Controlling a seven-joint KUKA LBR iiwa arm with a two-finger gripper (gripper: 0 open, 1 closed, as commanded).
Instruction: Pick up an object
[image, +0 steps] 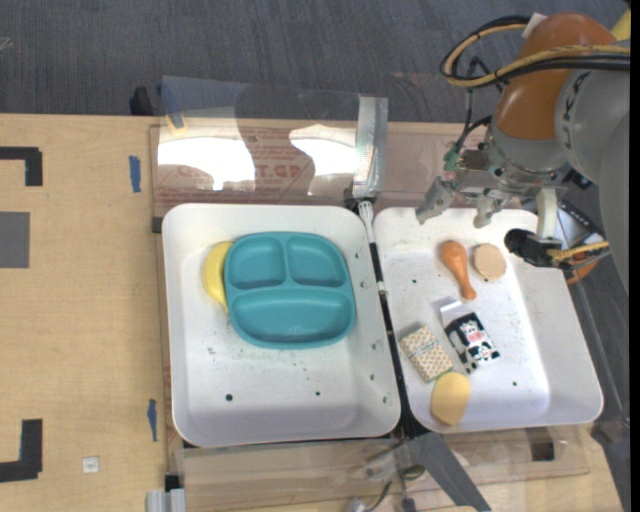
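In the camera view, the end effector (462, 203) is hanging at the upper right, its two fingers apart and holding nothing. Just below, in the right bin (560, 330), one orange drumstick toy (457, 266) is lying. It looks light, hard and smooth; its thin end seems easiest to pinch. One tan disc (489, 262), two small packets and one yellow lump are sitting nearby.

It looked like a robotics lab: a grey and orange robot arm (560, 90) trailing cables stood over a plywood surface (75, 330) marked with black tape (25, 165), where two white bins (290, 410) sat on grey carpet flooring (250, 40).
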